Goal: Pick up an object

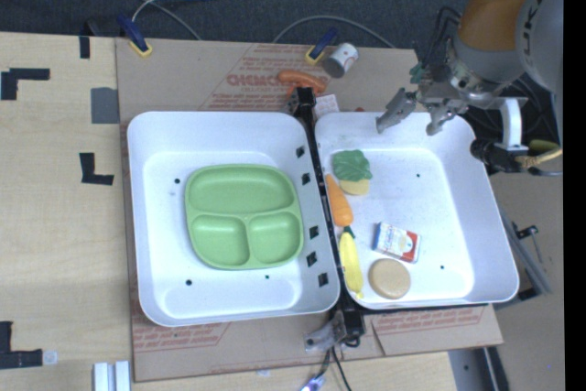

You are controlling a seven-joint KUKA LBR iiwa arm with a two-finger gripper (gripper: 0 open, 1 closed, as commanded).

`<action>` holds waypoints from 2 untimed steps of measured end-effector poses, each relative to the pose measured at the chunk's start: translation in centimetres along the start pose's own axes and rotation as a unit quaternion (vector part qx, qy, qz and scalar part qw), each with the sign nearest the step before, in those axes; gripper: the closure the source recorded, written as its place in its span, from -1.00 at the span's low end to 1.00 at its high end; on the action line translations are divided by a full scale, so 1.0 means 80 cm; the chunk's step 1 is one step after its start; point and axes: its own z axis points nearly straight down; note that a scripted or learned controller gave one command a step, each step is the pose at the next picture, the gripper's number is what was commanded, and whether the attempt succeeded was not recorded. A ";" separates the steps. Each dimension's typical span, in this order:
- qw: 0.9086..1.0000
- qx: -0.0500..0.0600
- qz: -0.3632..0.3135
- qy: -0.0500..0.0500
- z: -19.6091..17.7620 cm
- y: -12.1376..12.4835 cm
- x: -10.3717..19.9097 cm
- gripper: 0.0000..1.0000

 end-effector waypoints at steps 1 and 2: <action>1.000 0.001 0.000 0.000 0.148 0.012 0.028 -1.00; 1.000 -0.003 0.001 -0.003 0.192 -0.026 0.031 -1.00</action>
